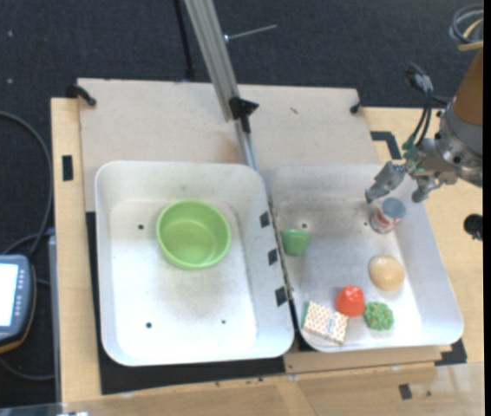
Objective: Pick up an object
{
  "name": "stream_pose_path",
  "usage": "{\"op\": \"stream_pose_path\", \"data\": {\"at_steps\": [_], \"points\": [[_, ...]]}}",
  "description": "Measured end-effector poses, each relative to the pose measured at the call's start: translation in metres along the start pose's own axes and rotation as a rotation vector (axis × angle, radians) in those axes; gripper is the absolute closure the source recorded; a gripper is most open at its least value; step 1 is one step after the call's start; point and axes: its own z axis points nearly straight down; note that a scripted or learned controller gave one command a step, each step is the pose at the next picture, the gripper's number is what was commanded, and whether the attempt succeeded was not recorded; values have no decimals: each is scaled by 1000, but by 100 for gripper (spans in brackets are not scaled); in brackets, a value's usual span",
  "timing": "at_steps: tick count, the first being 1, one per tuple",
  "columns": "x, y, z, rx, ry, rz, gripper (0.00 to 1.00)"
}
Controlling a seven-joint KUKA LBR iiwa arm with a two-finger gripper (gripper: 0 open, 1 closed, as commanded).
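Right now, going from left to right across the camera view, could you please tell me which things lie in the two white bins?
Light green plastic bowl → small green cup → patterned box → red round toy

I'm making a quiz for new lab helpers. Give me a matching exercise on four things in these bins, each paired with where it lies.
Things:
1. green bowl
2. small green cup
3. patterned box
4. small can

Places:
A. front edge of the right bin, beside the red object
B. just below the gripper
C. middle of the left bin
D. right bin, close to the divide between the bins

Pairs: 1-C, 2-D, 3-A, 4-B
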Motion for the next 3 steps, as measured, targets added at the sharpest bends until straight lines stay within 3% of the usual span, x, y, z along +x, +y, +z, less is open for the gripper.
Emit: {"op": "stream_pose_path", "data": {"at_steps": [1,3], "points": [[0,0,0,0,0,0,0],[13,-5,92,5,0,5,0]]}}
